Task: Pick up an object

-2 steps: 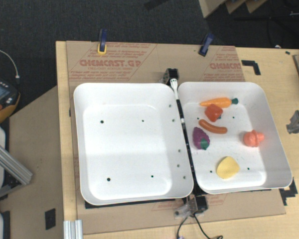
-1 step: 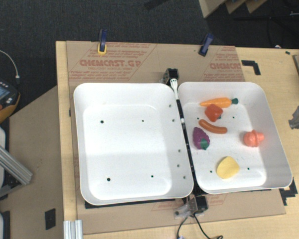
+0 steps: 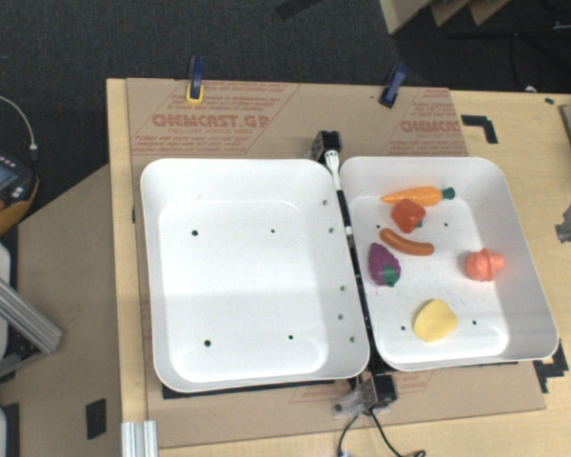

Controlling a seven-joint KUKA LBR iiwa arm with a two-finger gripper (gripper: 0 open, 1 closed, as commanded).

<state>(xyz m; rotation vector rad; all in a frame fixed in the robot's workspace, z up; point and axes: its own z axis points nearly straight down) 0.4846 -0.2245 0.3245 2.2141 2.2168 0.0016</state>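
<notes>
We're looking down on both bins, and at the right edge a grey part of the gripper (image 3: 567,223) pokes in just outside the right bin (image 3: 520,219), level with its upper half. We cannot tell whether it is released or clenched. The pickable things all lie in that right bin: an orange carrot (image 3: 414,195) at the top, a red vegetable (image 3: 408,216) just below, a sausage (image 3: 406,244), a purple eggplant (image 3: 383,264), a pink piece (image 3: 483,266), and a yellow lemon (image 3: 435,321) nearest us.
</notes>
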